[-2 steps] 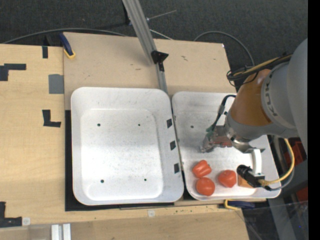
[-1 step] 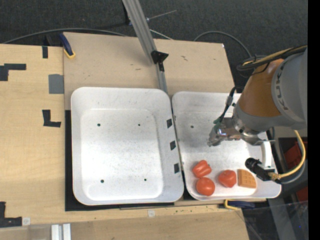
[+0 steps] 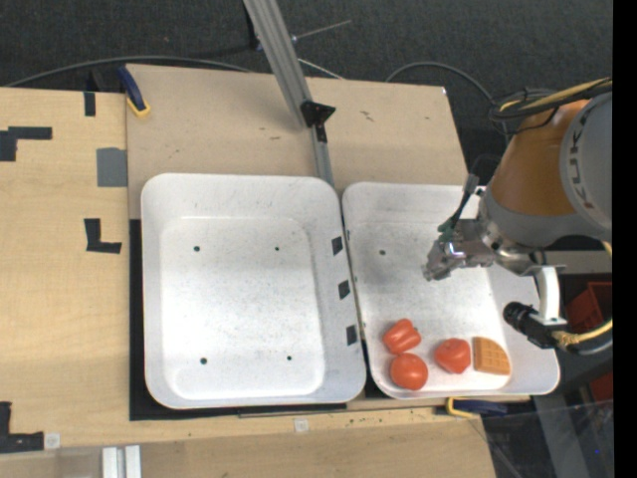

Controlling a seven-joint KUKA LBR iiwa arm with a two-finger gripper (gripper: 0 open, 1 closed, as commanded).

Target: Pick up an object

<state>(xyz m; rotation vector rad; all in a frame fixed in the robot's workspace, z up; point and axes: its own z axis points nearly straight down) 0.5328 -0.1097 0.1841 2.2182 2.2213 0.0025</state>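
Observation:
In the right bin [image 3: 398, 217] several small objects lie near the front edge: a red pepper-like piece [image 3: 401, 336], a red tomato [image 3: 408, 370], another red piece [image 3: 453, 355] and a tan waffle-like square [image 3: 491, 356]. My gripper [image 3: 445, 258] hangs over the middle-right of that bin, behind the objects and apart from them. Nothing shows between its fingers. The grey and orange arm [image 3: 537, 182] comes in from the right.
The left bin [image 3: 159, 267] stands beside the right one, with black clips along the shared edge. A slanted metal pole [image 3: 284, 53] rises behind the bins. Cables [image 3: 547, 332] hang by the arm at the right.

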